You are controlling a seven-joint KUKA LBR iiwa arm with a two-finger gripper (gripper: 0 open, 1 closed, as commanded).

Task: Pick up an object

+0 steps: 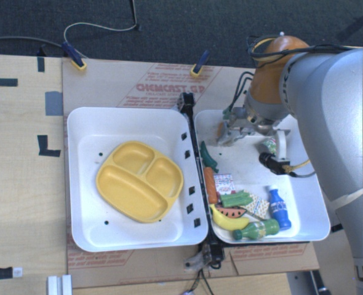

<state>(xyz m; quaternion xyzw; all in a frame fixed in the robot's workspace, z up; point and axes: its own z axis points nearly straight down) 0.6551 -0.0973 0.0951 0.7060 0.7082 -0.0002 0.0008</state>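
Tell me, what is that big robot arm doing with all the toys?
The robot arm reaches into the right bin, and its gripper sits over the bin's far end. The toys lie at the near end: a banana, a carrot, a blue bottle. A yellow plate lies in the left bin.

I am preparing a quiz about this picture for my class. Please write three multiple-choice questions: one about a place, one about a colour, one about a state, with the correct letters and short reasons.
1. Where does the yellow divided plate lie?
A. in the left bin
B. in the right bin
C. on the cardboard outside the bins

2. What colour is the bottle near the right bin's front corner?
A. red
B. blue
C. white

3. How does the gripper stand?
A. above the plate
B. low over the rear of the right bin
C. outside both bins

Key: 1 A, the plate rests in the left bin. 2 B, its body is blue with a white label. 3 B, the gripper hangs over the right bin's rear, apart from the toys piled at the front.
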